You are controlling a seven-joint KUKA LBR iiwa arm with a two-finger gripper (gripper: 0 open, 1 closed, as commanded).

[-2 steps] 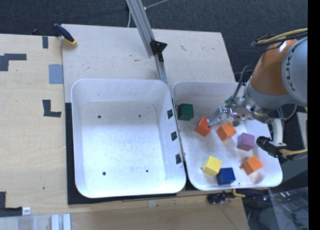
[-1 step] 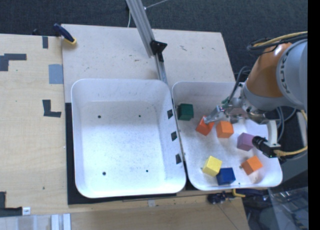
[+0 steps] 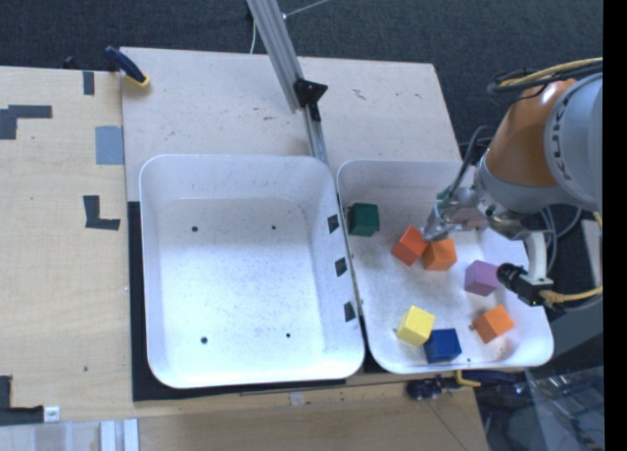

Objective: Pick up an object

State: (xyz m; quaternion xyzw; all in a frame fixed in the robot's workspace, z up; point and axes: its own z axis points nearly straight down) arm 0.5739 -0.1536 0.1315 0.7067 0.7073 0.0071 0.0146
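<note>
1. The arm [image 3: 549, 145], grey with an orange band, reaches in from the right and bends down over the right bin [image 3: 392, 176].
2. The gripper [image 3: 438, 230] hangs low over the middle of that bin, right above 2 orange blocks. Whether its pincer is spread or pressed together, I cannot tell.
3. The orange-red block [image 3: 409, 244] lies just left of the gripper tip, turned at an angle. The orange block [image 3: 440, 256] sits touching it on the right, directly under the tip. Neither can be seen pinched between the fingers.
4. A green block [image 3: 363, 219] rests at the far left of the right bin, near the wall shared with the left bin [image 3: 157, 243].
5. A purple block [image 3: 480, 277] lies to the right of the orange pair, apart from them.
6. Another orange block [image 3: 494, 323] sits near the bin's near right corner.
7. A yellow block [image 3: 415, 325] and a blue block [image 3: 443, 344] touch each other at the near edge, the blue 1 nearer and to the right.
</note>
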